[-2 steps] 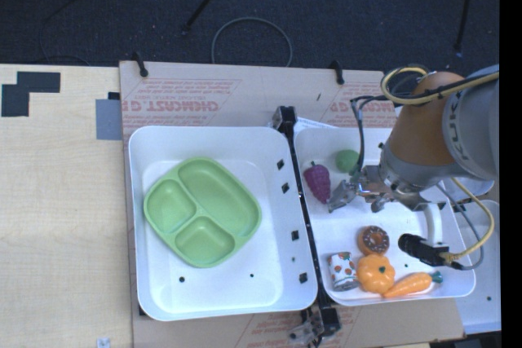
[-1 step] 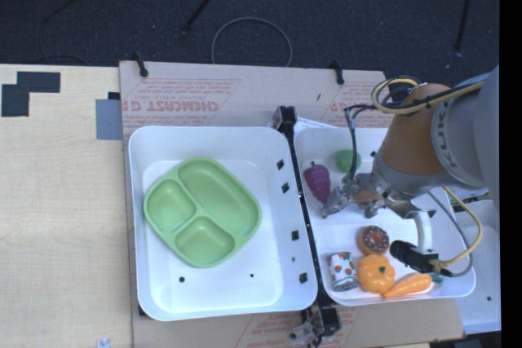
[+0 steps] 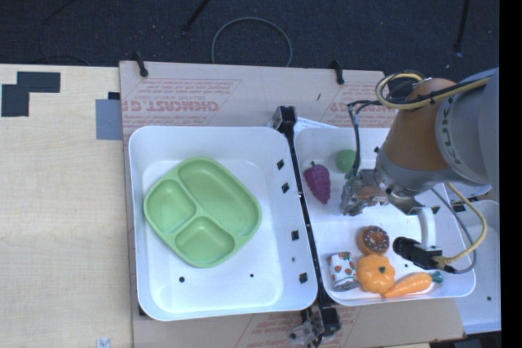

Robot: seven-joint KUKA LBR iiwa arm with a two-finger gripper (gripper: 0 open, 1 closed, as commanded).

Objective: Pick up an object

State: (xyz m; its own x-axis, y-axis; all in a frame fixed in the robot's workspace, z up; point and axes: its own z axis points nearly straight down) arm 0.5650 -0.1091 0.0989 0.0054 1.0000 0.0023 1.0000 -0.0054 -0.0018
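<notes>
A: What do we have in the right bin [image 3: 326, 253]?

B: We count several small toy foods. A dark purple bunch of grapes [image 3: 317, 182] lies near the bin's left wall, in the upper part. A pale green round piece [image 3: 347, 160] sits just above and to the right of it, partly behind the arm [image 3: 432, 134]. Lower down we see a brown donut with sprinkles [image 3: 373, 240], and below it an orange pumpkin [image 3: 375, 274], a small white cup with coloured print [image 3: 342, 270] to its left, and an orange carrot [image 3: 410, 284] to its right along the bottom edge.

A: And the gripper [image 3: 359, 198]?

B: It hangs over the middle of the right bin, to the right of the grapes and above the donut. We cannot tell whether the fingers are apart or together; the wrist hides them from us. We see nothing held between them.

A: The left bin [image 3: 163, 289]?

B: It carries a light green divided plate [image 3: 202, 210] with three compartments, lying flat.

A: Any writing we can read?

B: Red print runs across the cardboard sheet [image 3: 204, 98] under the bins, on the surface, but it is upside down to us and we cannot make it out with certainty. The print on the cup is too small to read.
</notes>
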